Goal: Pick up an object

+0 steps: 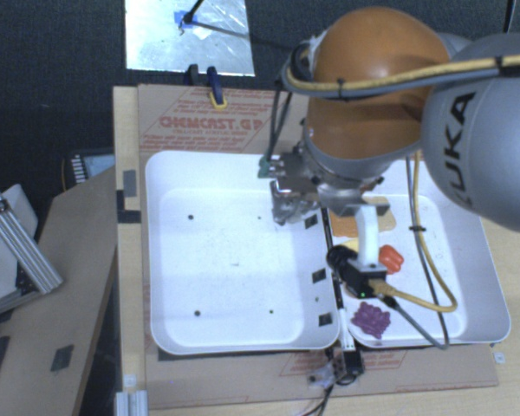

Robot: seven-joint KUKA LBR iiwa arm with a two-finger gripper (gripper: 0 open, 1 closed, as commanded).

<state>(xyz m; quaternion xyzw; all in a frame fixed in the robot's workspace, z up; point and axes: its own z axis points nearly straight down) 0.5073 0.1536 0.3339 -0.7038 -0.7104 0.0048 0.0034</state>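
In right bin (468,258): knobbly purple grape cluster (371,320).

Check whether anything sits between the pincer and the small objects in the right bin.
Nothing visible does. The pincer hangs by the divider between the bins; the orange object and the purple grape cluster lie apart in the right bin. The arm's yellow cable loops above that bin, beside them rather than across the path.

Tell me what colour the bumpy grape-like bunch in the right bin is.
Purple bumpy grape-like bunch, clearest in the camera view.
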